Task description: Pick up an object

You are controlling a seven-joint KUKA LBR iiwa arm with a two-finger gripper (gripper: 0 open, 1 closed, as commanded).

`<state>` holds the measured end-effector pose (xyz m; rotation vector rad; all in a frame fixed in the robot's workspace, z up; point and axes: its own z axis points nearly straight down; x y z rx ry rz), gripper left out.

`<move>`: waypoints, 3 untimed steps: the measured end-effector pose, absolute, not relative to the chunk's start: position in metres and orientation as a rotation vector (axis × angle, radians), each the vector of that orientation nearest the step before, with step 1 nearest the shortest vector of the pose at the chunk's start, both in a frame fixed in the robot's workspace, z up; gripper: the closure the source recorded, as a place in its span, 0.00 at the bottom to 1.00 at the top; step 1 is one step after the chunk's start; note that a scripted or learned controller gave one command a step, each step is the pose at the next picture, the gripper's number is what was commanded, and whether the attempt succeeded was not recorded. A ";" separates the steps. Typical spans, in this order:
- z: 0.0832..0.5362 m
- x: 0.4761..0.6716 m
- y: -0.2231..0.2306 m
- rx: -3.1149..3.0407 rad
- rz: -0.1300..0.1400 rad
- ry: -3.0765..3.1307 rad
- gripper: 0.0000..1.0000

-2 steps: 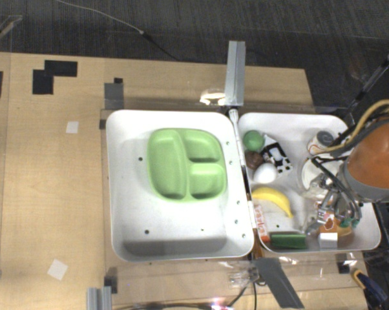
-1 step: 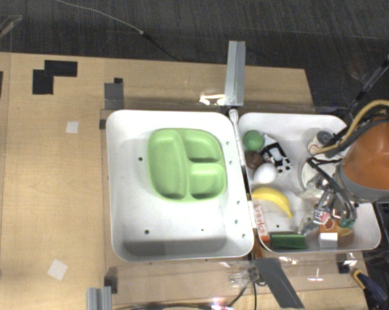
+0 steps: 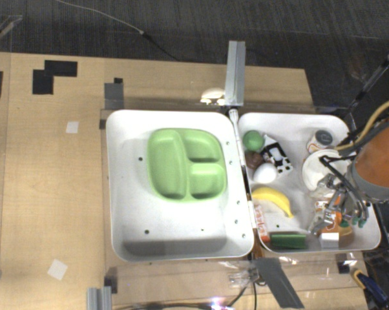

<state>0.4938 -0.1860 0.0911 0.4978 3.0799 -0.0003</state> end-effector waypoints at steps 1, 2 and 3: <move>0.091 0.494 -0.183 0.557 -0.002 3.069 0.00; 0.106 0.500 -0.184 0.545 -0.007 3.048 1.00; 0.147 0.538 -0.140 0.500 0.004 3.087 1.00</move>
